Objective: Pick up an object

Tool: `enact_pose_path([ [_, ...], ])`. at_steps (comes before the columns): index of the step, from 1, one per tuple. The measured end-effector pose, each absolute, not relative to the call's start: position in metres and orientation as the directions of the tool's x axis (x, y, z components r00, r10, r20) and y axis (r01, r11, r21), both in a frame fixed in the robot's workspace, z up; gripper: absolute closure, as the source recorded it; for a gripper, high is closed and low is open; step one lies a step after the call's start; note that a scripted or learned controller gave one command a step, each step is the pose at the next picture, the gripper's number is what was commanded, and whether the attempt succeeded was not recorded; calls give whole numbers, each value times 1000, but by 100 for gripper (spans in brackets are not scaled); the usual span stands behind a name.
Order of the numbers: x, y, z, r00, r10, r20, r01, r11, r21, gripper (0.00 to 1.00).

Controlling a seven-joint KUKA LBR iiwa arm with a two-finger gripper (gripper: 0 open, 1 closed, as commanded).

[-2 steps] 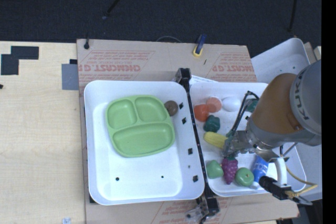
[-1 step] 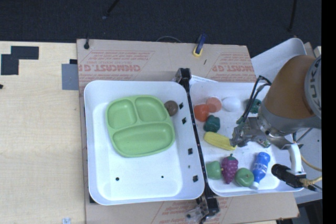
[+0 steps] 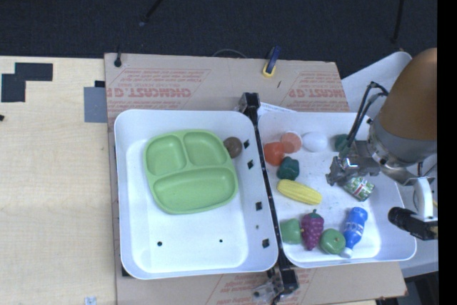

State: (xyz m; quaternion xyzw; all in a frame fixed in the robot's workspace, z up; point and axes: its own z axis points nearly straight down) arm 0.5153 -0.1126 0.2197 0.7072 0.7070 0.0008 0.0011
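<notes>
Gripper (image 3: 348,169) hangs over the right bin (image 3: 400,243) beside a can (image 3: 360,187) — finger state apparently unreadable.

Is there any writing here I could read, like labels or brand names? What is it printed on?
Red print on the cardboard sheet under the bins: it lies upside down to the camera and is too blurred to spell out with any certainty.
The same red print repeats on the cardboard near the front edge: also unreadable.
Small can by the gripper: patterned label, too small to read.
Blue bottle: no legible text.
</notes>
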Motion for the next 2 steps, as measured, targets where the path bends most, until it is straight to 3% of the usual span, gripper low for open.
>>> enact_pose_path([
  [1,515,-113,227,-1,1000,1,1000,1,-1,100],
  [2,505,-62,216,-3,1000,2,1000,3,-5,100],
])
